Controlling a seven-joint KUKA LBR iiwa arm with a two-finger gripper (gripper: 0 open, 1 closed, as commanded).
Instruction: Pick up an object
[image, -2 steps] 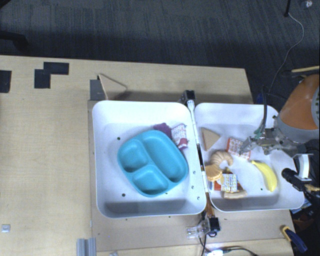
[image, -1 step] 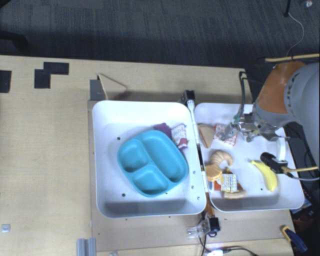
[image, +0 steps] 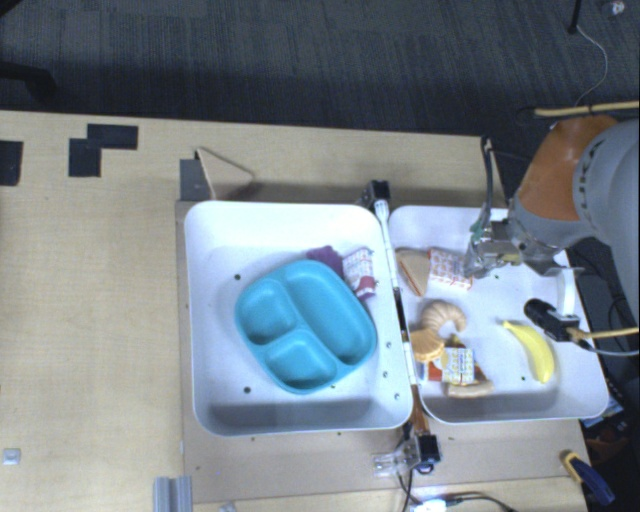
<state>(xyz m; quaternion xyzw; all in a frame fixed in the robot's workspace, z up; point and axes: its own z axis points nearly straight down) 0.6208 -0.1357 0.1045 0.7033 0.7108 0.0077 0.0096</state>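
Note:
My gripper (image: 478, 256) hangs over the back of the right bin (image: 585, 400), its tip right beside a white and red packet (image: 447, 268). Left of the packet lies a tan wedge of bread (image: 411, 270). A croissant (image: 443, 317) sits mid-bin, with an orange piece (image: 428, 346), a small printed box (image: 459, 365) and a bread slice (image: 472, 388) in front of it. A yellow banana (image: 534, 349) lies to the right, toward the front. I see nothing lifted off the bin floor.
The left bin (image: 215, 260) holds a blue divided plate (image: 305, 325) and a purple and white wrapper (image: 352, 270) by the shared wall. The grey arm with its orange band (image: 555, 180) reaches in from the right.

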